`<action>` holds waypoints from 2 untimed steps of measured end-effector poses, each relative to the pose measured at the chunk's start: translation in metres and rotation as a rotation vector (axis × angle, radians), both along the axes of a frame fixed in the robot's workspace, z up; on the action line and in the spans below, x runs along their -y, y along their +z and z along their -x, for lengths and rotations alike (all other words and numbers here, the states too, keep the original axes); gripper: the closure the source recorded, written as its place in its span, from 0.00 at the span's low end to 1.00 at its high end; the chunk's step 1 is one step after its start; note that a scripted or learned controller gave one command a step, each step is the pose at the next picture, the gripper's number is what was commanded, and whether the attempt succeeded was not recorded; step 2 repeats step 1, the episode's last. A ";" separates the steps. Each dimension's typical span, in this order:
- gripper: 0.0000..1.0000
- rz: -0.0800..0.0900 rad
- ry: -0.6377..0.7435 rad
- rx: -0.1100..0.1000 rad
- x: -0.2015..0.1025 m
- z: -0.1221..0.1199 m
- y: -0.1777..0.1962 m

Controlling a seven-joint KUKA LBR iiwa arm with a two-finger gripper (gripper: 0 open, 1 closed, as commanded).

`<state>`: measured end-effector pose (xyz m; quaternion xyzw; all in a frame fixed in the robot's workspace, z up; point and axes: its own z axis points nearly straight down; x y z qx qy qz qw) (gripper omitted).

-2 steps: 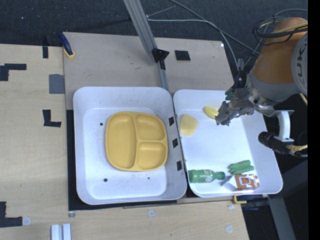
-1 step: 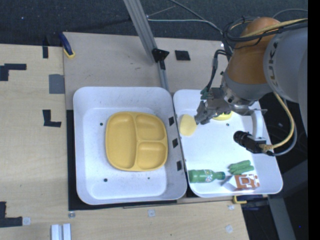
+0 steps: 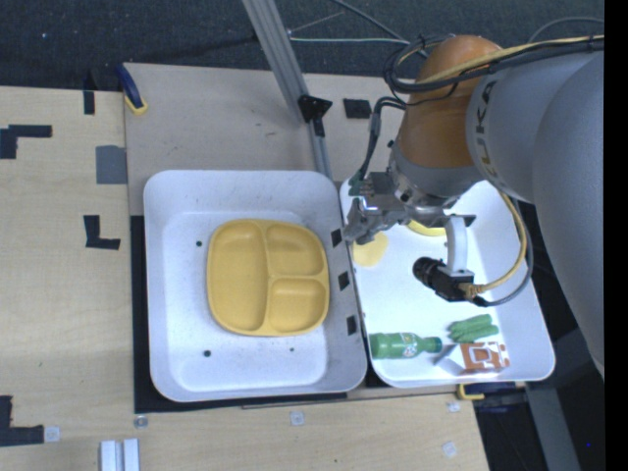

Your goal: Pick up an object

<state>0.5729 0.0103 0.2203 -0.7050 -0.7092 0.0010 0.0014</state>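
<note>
My gripper [image 3: 361,222] hangs over the left edge of the right bin [image 3: 510,361], right above a pale yellow object [image 3: 370,253] that lies on the bin floor. A green bottle [image 3: 403,343] lies along the bin's near edge. Beside it are a green item [image 3: 472,327] and an orange and white packet [image 3: 484,357]. A bright yellow object [image 3: 428,229] peeks out from under the wrist. Nothing shows between the fingers.
The left bin [image 3: 177,263] holds a yellow divided plate [image 3: 267,276]. A metal pole [image 3: 285,67] slants up from between the bins. The grey arm [image 3: 549,135] covers the right bin's far right part. A black cable fitting [image 3: 442,278] hangs over the bin's middle.
</note>
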 end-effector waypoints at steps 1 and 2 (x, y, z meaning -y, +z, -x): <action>1.00 0.000 0.001 0.001 -0.055 -0.008 -0.010; 1.00 0.000 0.001 0.001 -0.055 -0.008 -0.010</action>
